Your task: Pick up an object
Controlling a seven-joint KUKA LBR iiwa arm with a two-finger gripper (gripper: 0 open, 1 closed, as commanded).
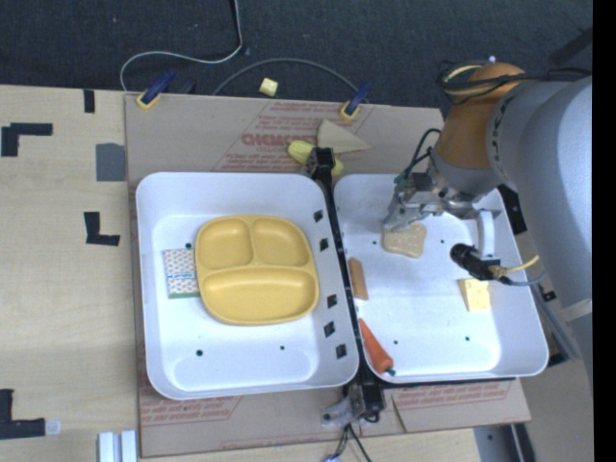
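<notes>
Gripper (pixel 404 212) is lowered into right bin (pixel 520 354), directly over bread slice (pixel 405 242). Finger state cannot be told. Risk: flat slice is skidded aside, not gripped.

A bulky grey arm (pixel 553 176) carries an orange band (pixel 470 128) above the wrist; thin dark cables loop beside that band; the gripper (pixel 404 210) looks metallic, perhaps silver.

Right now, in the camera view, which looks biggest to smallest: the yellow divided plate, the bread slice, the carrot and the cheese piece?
1. Yellow divided plate
2. Bread slice
3 and 4. Carrot and cheese piece look alike in size, so they stay unranked.
</notes>
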